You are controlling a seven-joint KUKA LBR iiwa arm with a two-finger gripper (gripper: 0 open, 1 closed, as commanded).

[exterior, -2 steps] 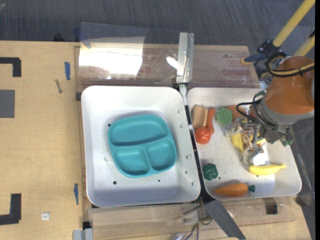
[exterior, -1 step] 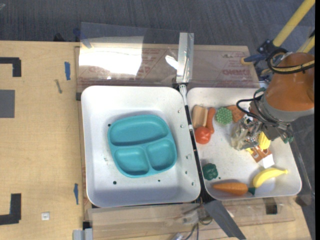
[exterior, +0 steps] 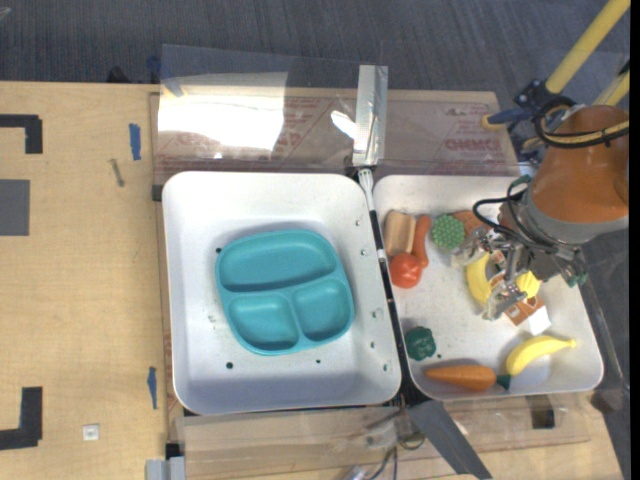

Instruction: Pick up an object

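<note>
My gripper [exterior: 503, 286] hangs low in the right bin [exterior: 580, 308], under the orange wrist band [exterior: 590, 163]. It sits directly over a yellow banana-shaped toy [exterior: 478, 278] and a small orange and white piece [exterior: 527, 314]. A second yellow banana [exterior: 540, 351] lies toward the bin's front right. An orange carrot [exterior: 460, 375] rests along the front wall, with a dark green vegetable [exterior: 420, 343] beside it. A red tomato [exterior: 405, 270], a hot dog bun [exterior: 400, 232] and a green bumpy fruit [exterior: 447, 231] are at the bin's left rear.
The left bin [exterior: 190, 268] holds a teal divided plate [exterior: 286, 290]. A clear plastic sheet [exterior: 250, 118] and a metal upright [exterior: 370, 113] stand behind the bins. Cables [exterior: 500, 208] trail beside the wrist.
</note>
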